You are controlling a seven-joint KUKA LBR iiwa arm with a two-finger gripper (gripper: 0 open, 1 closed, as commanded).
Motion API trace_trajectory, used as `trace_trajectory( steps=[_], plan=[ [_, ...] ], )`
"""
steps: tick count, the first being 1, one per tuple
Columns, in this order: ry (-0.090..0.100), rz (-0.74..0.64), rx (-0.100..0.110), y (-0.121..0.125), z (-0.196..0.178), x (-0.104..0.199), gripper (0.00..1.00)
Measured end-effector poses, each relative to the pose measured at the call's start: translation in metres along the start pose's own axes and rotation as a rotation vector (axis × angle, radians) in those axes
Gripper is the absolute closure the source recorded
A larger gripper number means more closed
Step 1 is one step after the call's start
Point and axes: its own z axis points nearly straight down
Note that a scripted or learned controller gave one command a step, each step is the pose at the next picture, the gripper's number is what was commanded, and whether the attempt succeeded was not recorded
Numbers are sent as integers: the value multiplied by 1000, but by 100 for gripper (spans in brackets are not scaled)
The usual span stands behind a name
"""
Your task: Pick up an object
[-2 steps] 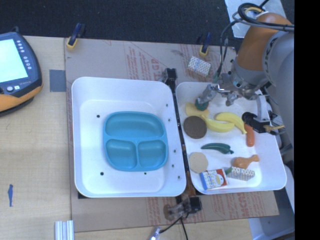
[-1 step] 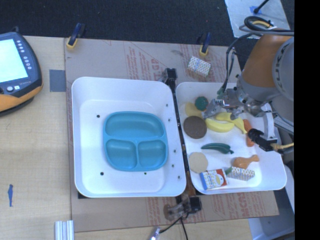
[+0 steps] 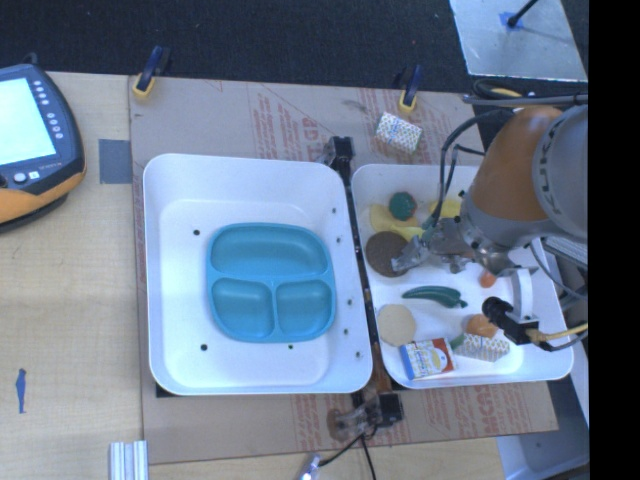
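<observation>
My gripper [image 3: 408, 259] hangs low over the right bin [image 3: 540, 368], at the right rim of a brown disc [image 3: 381, 252]. The arm's orange band [image 3: 510, 173] covers the bin's upper right. Around the gripper lie a dark green ball [image 3: 402, 205], a yellow piece [image 3: 390, 223], a green pepper [image 3: 434, 294], a tan disc [image 3: 396, 323], a small printed box [image 3: 427, 357], an orange piece [image 3: 479, 325] and a patterned block [image 3: 487, 347]. Nothing shows lifted off the bin floor.
The left bin [image 3: 170, 268] holds a blue divided plate [image 3: 271, 280]. A patterned block [image 3: 398, 132] lies on the bench behind the right bin. A tablet [image 3: 30, 138] rests at the far left. Clamps [image 3: 340, 152] [image 3: 365, 413] sit between the bins.
</observation>
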Motion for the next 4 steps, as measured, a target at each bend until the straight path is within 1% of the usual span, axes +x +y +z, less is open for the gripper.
trace_trajectory(
  steps=[1,2,3,4],
  plan=[
    [0,0,3,-62,-1,-38,0],
    [0,-3,1,-34,2,18,0],
    [1,2,-1,88,1,10,0],
    [2,2,1,89,1,15,0]
  ],
)
